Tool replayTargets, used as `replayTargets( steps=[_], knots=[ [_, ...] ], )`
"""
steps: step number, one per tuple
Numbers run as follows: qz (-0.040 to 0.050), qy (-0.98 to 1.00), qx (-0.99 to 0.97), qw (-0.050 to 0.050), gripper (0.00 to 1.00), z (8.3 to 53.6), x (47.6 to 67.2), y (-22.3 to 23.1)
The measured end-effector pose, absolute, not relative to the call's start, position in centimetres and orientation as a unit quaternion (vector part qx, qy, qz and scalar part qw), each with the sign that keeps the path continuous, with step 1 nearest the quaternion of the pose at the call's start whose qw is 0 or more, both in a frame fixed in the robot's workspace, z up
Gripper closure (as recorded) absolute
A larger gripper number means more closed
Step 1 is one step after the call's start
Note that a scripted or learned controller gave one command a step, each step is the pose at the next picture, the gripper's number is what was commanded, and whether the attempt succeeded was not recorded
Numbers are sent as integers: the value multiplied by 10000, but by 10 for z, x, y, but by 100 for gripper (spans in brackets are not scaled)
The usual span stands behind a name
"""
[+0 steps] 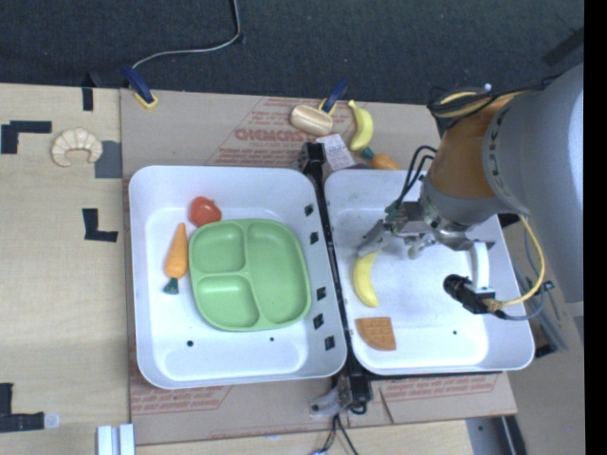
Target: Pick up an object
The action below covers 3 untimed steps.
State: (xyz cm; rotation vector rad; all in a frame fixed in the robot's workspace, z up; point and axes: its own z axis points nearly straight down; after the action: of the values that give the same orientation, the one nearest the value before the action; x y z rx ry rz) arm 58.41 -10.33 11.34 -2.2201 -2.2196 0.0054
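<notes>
down in the right bin (493, 349), the gripper (379, 240) sits low over the white floor, its fingers (372, 243) pointing toward the divider between the two bins. whether those fingers are spread or pressed together cannot be told from this slant; nothing is seen between them. the yellow banana (365, 280) lies just below and beside the fingertips, its upper end very near them, its curve running down toward the near wall. a tan waffle-like piece (377, 333) rests further toward the near edge of the same bin, apart from the banana.

the left bin (152, 349) holds a green divided plate (251, 273), with an orange carrot (176, 251) along its left side and a red tomato (204, 210) at its upper left corner.

both bins sit on a sheet of brown cardboard (247, 136) on a pale wooden bench. behind the bins lie a bread roll (311, 118), a second banana (361, 126) and a small printed packet (336, 150). a croissant (76, 146) rests on the bench at far left. dark carpet (379, 27) runs along the top, crossed by a white cable (204, 45).
</notes>
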Motion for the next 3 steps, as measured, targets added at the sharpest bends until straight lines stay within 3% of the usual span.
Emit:
replayTargets(
  steps=[1, 2, 3],
  knots=[
    [-8, -7072, -7070, -16, 0, 86, 550, -98],
    [-16, -7074, -7068, -36, 0, 87, 529, -96],
    [-11, -7075, -7067, -23, 0, 86, 587, -108]
  ],
)
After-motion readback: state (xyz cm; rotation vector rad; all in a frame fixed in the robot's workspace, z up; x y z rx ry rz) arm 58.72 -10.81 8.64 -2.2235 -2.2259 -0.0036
